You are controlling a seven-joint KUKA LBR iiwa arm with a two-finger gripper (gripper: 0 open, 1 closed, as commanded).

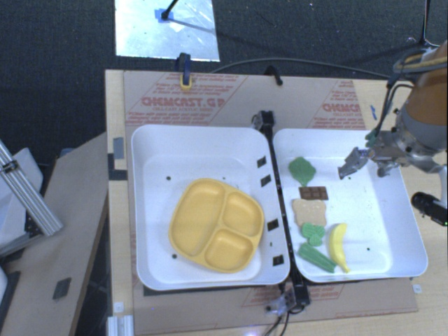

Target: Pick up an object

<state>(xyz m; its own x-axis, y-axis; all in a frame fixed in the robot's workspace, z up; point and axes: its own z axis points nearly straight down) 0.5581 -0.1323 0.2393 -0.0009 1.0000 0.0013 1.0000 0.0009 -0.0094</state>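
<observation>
The right bin (381,215) holds several toy foods along its left side: a green leafy piece (302,168), a brown chocolate bar (313,193), a beige cracker (309,212), a small green piece (313,233), a yellow banana (338,246) and a long green pickle (316,257). My gripper (366,165) hangs over the upper part of this bin, to the right of the leafy piece and apart from it. It is open, with nothing between its two fingers.
A yellow divided plate (217,224) lies in the left bin (161,159). A black divider (274,187) runs between the two bins. A blue-and-yellow clamp (185,71) sits at the bench's far edge.
</observation>
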